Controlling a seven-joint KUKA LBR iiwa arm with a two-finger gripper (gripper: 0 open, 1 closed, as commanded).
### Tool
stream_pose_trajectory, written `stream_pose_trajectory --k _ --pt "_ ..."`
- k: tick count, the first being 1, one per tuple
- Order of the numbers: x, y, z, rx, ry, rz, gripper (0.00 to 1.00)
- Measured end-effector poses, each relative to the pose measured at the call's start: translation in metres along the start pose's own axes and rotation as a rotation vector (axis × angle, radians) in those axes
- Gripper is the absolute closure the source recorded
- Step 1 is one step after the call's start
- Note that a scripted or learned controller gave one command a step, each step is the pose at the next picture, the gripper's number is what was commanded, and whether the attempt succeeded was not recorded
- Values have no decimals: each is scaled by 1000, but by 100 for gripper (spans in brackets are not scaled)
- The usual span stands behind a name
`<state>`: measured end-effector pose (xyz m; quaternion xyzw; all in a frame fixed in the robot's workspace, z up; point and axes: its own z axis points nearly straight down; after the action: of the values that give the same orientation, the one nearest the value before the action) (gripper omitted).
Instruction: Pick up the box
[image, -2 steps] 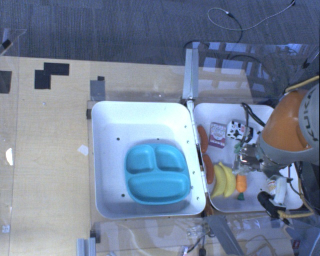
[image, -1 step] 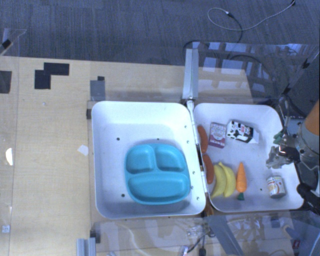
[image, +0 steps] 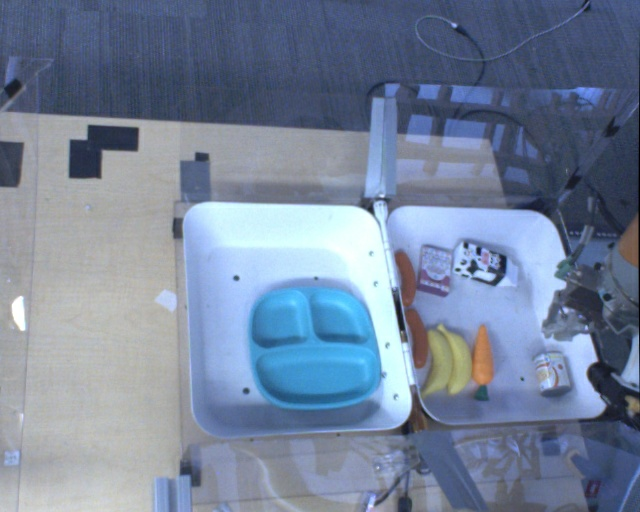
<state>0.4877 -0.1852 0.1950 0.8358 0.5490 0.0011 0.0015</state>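
Observation:
A small maroon box (image: 434, 270) lies flat in the upper left part of the right bin (image: 530, 225). Just to its right lies a white carton with black patches (image: 481, 262). My gripper (image: 565, 320) hangs at the right bin's right side, well to the right of the box and touching neither it nor the carton. It sits just above a small tin can (image: 551, 372). Nothing shows in its grasp.
The right bin also holds two sausages (image: 404, 276) along its left wall, bananas (image: 447, 360) and a carrot (image: 482, 357) near the front. A blue divided plate (image: 315, 347) sits in the left bin (image: 220, 300). A metal post (image: 380, 150) stands behind the bins.

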Motion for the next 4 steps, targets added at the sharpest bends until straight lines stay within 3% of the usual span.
stream_pose_trajectory --k 1,2,3,4 --pt "66 -26 105 -8 5 163 100" --pt "-5 3 -20 -2 0 107 100" --pt "26 -8 106 -7 5 260 100" --pt "14 49 -32 -2 1 226 100"
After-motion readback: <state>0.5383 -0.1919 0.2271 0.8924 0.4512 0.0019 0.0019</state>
